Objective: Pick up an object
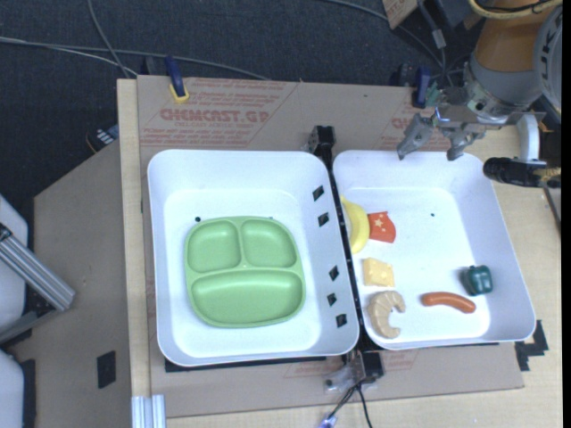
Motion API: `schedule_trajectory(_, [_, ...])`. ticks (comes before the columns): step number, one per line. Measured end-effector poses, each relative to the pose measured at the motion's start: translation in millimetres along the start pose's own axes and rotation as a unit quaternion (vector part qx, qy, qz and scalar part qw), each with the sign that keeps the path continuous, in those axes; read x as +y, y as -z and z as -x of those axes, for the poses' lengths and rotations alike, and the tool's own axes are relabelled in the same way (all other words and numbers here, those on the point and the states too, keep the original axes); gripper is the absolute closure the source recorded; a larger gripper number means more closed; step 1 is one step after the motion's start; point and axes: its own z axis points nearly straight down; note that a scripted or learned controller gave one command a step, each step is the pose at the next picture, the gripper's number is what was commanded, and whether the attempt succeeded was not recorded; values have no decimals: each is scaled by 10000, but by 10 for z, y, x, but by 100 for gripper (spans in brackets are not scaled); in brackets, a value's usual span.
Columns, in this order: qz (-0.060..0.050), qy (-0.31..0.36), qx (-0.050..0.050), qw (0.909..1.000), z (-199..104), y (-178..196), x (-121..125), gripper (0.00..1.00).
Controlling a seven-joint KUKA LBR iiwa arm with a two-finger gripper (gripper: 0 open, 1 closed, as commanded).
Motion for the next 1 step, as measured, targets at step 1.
schedule_trajectory(1, [74,12,-8,10000,-4,93,23,0])
